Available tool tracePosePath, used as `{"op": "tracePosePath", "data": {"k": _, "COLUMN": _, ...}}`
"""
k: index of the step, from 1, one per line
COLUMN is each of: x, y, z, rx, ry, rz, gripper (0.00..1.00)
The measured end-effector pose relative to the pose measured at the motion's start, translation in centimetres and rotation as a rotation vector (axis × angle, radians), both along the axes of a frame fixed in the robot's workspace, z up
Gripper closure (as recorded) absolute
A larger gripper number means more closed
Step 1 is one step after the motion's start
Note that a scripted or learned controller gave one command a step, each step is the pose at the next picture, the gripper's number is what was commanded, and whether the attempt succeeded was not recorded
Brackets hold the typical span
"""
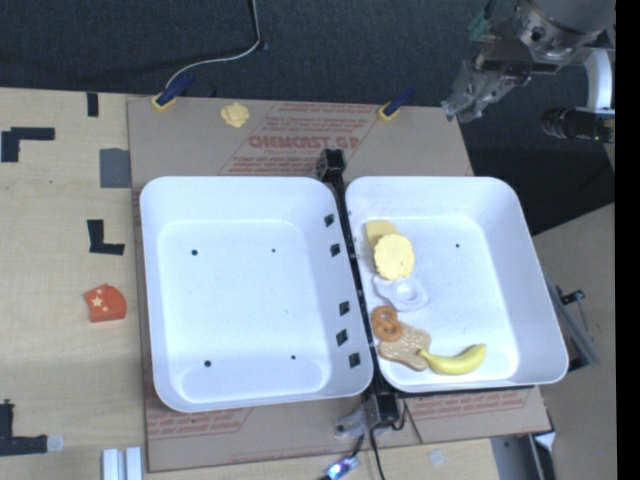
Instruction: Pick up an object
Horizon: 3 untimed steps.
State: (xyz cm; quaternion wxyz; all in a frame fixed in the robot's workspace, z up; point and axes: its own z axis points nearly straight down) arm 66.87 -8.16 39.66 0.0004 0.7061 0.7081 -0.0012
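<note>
The right bin (490,268) holds several toy foods along its left side: a yellow round waffle-like piece (393,257), a white fried-egg shape (404,293), an orange pretzel-like piece (385,322), a tan cracker (402,346) and a yellow banana (455,360) near the front rim. My gripper (470,96) hangs high above the bench at the upper right, beyond the far edge of the right bin and well away from every object. Nothing is seen between its fingers.
The left bin (240,288) sits beside the right one on a cardboard sheet. A yellow lump (235,115) lies on the cardboard at the back. An orange-red piece (105,303) rests on the bench at the left. A white cable (215,63) runs across the dark backdrop.
</note>
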Motion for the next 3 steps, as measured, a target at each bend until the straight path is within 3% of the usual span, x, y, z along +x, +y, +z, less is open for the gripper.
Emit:
{"op": "tracePosePath", "data": {"k": 1, "x": -0.6, "y": -4.4, "z": 10.6, "rx": -0.002, "ry": -0.012, "rz": -0.005, "gripper": 1.0}}
{"op": "tracePosePath", "data": {"k": 2, "x": -2.6, "y": -10.4, "z": 14.1, "rx": -0.001, "ry": -0.004, "rz": -0.007, "gripper": 1.0}}
{"op": "tracePosePath", "data": {"k": 3, "x": -2.5, "y": -10.0, "z": 13.8, "rx": 0.001, "ry": -0.002, "rz": -0.003, "gripper": 0.0}}
